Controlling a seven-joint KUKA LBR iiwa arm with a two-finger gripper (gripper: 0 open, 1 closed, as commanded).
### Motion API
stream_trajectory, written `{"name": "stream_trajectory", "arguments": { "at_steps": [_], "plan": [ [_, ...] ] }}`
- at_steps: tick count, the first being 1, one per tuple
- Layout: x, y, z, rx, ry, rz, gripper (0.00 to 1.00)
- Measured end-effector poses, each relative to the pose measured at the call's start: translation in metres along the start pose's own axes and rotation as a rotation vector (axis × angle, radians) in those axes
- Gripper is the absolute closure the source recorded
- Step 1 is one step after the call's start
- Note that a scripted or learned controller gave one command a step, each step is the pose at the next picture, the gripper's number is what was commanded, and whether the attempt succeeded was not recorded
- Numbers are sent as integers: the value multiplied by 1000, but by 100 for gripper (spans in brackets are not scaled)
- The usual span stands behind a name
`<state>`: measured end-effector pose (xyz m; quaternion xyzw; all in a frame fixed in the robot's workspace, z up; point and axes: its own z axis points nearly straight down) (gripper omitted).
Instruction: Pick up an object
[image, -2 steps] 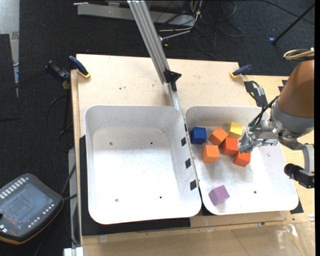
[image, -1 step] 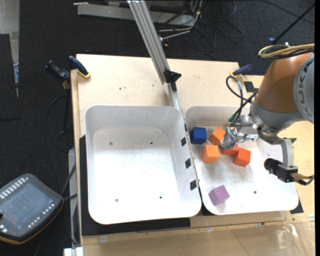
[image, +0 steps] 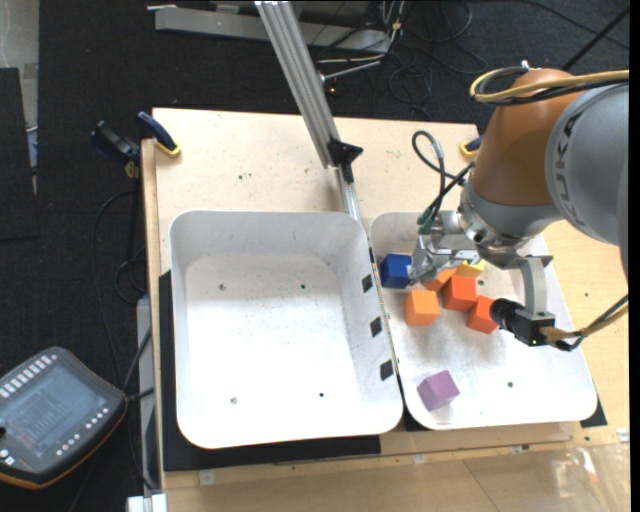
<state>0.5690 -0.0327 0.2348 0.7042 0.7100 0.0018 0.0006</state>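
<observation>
Your two-finger gripper (image: 432, 268) hangs just right of the small blue plastic cube (image: 396, 270). The small orange foam cube (image: 422, 306) lies directly below. You cannot tell the grip state.

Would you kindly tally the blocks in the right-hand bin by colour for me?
Orange blocks: 3
Blue block: 1
Purple block: 1
Yellow block: 1, partly hidden under the gripper
Total: 6 blocks visible; the arm may hide more.
</observation>
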Motion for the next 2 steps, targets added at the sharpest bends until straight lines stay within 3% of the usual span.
{"name": "stream_trajectory", "arguments": {
  "at_steps": [2],
  "plan": [
    [97,42,-5,0,1,1,100]
  ]
}}
